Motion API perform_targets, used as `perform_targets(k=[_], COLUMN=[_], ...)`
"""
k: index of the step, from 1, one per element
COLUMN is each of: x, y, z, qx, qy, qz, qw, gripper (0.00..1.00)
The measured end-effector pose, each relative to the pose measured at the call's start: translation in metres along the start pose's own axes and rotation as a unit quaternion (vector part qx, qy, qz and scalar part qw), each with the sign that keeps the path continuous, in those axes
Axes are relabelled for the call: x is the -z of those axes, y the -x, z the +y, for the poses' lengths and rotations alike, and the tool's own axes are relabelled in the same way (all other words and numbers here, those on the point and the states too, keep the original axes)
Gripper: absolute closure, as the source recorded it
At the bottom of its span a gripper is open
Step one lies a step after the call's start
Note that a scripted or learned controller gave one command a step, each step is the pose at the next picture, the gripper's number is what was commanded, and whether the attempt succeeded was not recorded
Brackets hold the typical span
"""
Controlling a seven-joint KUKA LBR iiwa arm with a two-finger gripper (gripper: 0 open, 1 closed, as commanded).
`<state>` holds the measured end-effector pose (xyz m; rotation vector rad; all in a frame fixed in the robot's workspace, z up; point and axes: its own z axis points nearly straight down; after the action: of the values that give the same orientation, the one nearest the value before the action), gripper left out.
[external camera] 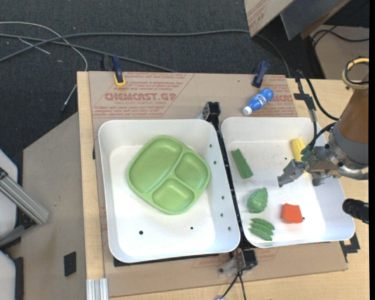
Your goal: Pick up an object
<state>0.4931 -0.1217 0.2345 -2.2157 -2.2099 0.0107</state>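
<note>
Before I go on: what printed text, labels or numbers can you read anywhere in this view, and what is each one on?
"CHEMCAST GP": red print on the brown protective sheet behind the left bin.
Smaller red lines under it: too small to read.
Red print on the same sheet beside the blue and white bottle: partly hidden, unreadable.
Red print on the cardboard box at the top: too blurred to read.

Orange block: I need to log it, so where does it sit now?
The orange block lies in the right bin, near its front right corner, right of the pea pod and below the gripper.

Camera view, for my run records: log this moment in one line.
gripper: above right bin, nothing between fingers | nearest: orange block | left bin: green tray
</note>
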Motion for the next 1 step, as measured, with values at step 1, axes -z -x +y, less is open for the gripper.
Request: perform_targets(k=[1], x=[0.0051], y=[-0.0002], z=[0.0023], qx=[0.001], qy=[0.006], qz=[-0.001], qw=[1.0000], gripper=[0.00])
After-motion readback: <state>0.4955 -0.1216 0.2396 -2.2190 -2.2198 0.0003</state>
